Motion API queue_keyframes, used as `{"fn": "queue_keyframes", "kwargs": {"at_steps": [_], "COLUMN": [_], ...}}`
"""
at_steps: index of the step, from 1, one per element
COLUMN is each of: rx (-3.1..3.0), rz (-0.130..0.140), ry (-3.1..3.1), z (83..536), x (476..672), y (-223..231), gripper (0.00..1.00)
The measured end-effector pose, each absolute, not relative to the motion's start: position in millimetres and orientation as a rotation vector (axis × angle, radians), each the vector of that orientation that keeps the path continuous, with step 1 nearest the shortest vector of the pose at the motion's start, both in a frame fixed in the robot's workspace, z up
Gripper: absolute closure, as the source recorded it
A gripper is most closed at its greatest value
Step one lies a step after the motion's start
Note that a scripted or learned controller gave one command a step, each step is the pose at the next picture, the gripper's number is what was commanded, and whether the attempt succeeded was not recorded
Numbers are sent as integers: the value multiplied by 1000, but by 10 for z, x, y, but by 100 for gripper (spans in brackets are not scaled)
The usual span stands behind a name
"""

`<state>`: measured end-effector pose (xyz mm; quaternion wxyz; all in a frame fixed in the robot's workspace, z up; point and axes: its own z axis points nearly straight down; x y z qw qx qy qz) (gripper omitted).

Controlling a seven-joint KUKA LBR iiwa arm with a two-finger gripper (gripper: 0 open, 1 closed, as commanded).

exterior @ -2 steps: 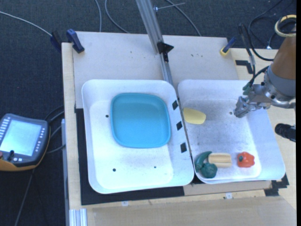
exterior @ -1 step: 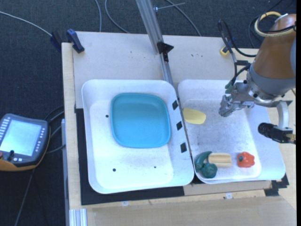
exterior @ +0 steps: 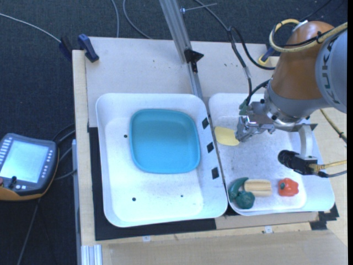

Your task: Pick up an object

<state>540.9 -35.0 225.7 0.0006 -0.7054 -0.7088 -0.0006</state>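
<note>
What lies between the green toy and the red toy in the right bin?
A tan block lies between the green toy and the red toy, seen in the camera view.

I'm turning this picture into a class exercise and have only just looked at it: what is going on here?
A grey and orange robot arm reaches in from the right over the right-hand bin. Its gripper is low beside a pale yellow piece near the bin's left wall; a grasp cannot be confirmed. A green piece, a tan block and a red piece lie along the near edge. The left bin holds a blue plate.
</note>
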Motion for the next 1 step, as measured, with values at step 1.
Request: {"fn": "queue_keyframes", "kwargs": {"at_steps": [1], "rx": [-2215], "rz": [-2], "ry": [-2227], "z": [2231], "x": [5279], "y": [204], "gripper": [100]}}
